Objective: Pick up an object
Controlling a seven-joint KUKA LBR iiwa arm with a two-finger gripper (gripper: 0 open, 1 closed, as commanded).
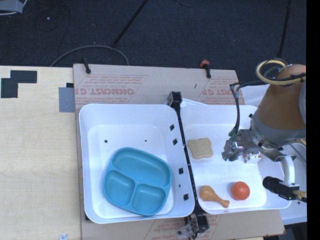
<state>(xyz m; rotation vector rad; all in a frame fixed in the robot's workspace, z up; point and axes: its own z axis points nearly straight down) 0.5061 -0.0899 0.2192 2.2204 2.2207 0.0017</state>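
In the right bin (220, 119) lie a tan slice of toast (200, 148) near the divider, a tan drumstick-shaped toy (213, 195) at the front, and a red tomato-like ball (240, 190) beside it. My gripper (234, 151) hangs over the right side of that bin, to the right of the toast and above the red ball in the view. Nothing shows between its fingers, and their spacing is too small to read. A blue divided plate (136, 180) rests in the left bin (95, 134).
The black divider (181, 154) runs between the two bins. The bins rest on a cardboard sheet (115, 86) on a pale wooden bench. The arm's orange-banded body covers the right bin's right rim.
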